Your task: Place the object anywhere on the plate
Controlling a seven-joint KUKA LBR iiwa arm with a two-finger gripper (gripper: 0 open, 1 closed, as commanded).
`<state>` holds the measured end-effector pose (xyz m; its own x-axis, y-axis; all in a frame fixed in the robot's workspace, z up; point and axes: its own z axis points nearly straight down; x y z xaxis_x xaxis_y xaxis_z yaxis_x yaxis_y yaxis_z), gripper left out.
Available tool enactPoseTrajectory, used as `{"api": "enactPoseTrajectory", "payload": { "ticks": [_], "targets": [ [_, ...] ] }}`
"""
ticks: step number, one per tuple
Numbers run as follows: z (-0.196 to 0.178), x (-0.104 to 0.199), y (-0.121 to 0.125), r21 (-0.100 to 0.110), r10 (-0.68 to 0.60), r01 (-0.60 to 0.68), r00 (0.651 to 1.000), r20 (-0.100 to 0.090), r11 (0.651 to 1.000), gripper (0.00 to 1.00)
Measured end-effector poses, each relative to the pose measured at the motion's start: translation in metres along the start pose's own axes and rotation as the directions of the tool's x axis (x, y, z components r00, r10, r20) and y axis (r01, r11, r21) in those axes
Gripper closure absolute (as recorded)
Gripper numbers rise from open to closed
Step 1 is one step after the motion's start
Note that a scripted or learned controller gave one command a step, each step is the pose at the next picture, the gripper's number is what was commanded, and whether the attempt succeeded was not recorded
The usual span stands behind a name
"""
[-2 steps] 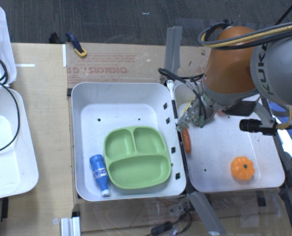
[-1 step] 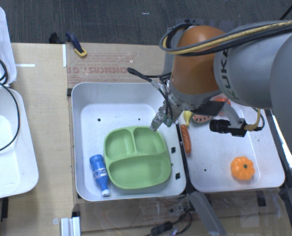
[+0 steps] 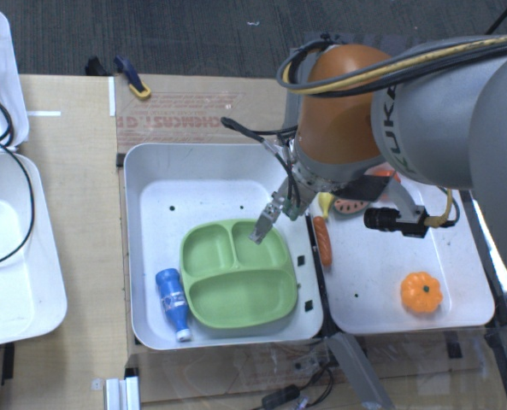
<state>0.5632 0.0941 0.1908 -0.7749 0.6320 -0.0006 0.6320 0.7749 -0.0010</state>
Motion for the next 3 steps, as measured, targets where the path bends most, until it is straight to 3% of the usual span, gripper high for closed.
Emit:
{"api": "enactPoseTrajectory", "payload": {
  "ticks": [1, 2, 3],
  "targets": [
    [-0.0084, -0.0013, -0.0004, 0.001, 0.001, -0.001, 1.000, 0.001, 1.000, 1.00],
    [-0.0083, -0.0013, -0.0005, 0.001, 0.002, -0.002, 1.000, 0.001, 1.000, 0.00],
    [-0.0170, -0.0028, -0.0009, 0.001, 0.003, -0.003, 1.000, 0.001, 1.000, 1.00]
  ]
}}
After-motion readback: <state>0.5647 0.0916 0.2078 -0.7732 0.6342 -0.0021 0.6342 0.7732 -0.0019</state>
